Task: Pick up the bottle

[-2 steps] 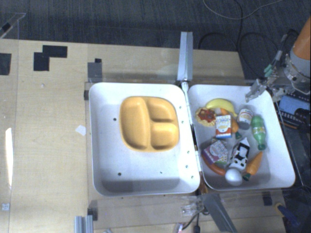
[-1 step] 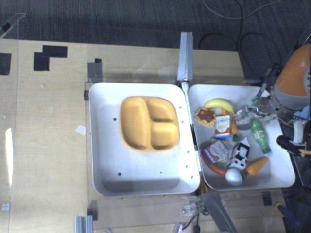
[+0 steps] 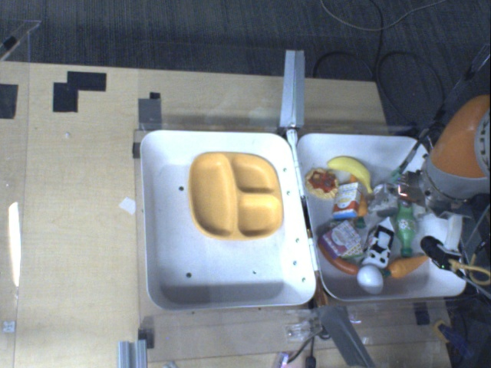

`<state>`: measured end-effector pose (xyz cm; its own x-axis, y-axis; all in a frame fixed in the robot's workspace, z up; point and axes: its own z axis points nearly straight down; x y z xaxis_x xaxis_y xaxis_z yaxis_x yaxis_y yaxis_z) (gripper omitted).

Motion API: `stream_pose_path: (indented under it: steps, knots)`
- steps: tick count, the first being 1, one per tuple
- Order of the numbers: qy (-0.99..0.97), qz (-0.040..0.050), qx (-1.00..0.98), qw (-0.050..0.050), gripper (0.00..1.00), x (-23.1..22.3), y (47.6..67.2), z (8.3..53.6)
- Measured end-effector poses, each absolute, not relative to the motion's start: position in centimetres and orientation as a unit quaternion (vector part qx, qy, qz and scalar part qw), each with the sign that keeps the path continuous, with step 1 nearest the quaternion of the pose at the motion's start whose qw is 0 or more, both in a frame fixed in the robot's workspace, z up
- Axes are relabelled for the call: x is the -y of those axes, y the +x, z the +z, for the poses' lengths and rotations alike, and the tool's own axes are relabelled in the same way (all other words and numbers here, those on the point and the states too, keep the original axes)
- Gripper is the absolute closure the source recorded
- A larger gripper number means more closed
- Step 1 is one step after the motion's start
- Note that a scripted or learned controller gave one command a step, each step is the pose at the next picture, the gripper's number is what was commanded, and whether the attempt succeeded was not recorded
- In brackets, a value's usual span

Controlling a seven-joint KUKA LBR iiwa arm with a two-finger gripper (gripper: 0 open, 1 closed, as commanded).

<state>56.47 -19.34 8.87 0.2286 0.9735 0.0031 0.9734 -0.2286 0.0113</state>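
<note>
A small green bottle [image 3: 404, 231] lies in the right bin [image 3: 441, 286], near its right side, roughly lengthwise toward the front. My gripper [image 3: 401, 192] hangs just behind the bottle's far end, low over the bin, below the grey wrist and the orange band [image 3: 464, 140]. Cables and the wrist body hide the fingertips. Nothing shows as held.
Around the bottle lie a banana [image 3: 351, 169], a red-and-yellow toy [image 3: 322, 182], an orange packet [image 3: 347, 199], a purple pouch [image 3: 345, 238], a black-and-white block [image 3: 380, 241], a white ball [image 3: 370, 278] and a carrot [image 3: 408, 266]. The left bin [image 3: 165, 282] holds a yellow divided tray [image 3: 234, 194].
</note>
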Motion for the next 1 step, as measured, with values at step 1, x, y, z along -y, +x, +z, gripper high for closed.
stream_pose_path:
  steps: [1]
  knots:
    - [0.783, 0.0070, -0.622, 0.006, 1.00, 19.30, 56.73, 10.13]
